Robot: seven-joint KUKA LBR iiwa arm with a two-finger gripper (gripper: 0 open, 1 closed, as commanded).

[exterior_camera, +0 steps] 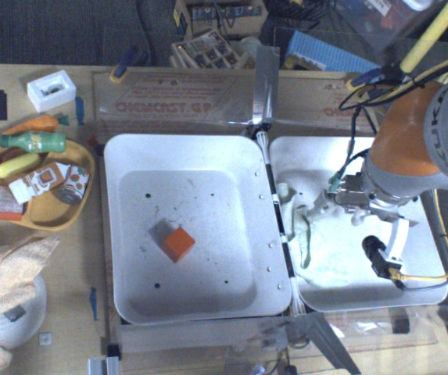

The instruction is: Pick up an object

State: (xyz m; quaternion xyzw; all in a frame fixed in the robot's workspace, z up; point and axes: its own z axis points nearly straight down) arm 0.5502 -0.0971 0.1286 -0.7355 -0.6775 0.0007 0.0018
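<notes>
seen from above at a slant: two shallow white bins side by side on a wooden bench. in the left bin, a small orange block lying alone on the floor, a little below and left of the middle, one corner turned toward the camera, a grey shadow just beside it on the upper left. over the right bin, the grey arm with its orange band, reaching in from the right, wrist bent down. tool low over that bin's upper middle, well apart from the block and separated from it by the two bins' meeting walls; open or closed cannot be told from this angle, and nothing seen in its grip. at the far left of the bench, a yellow bowl heaped with toy food and packets, a green bottle on top.
</notes>
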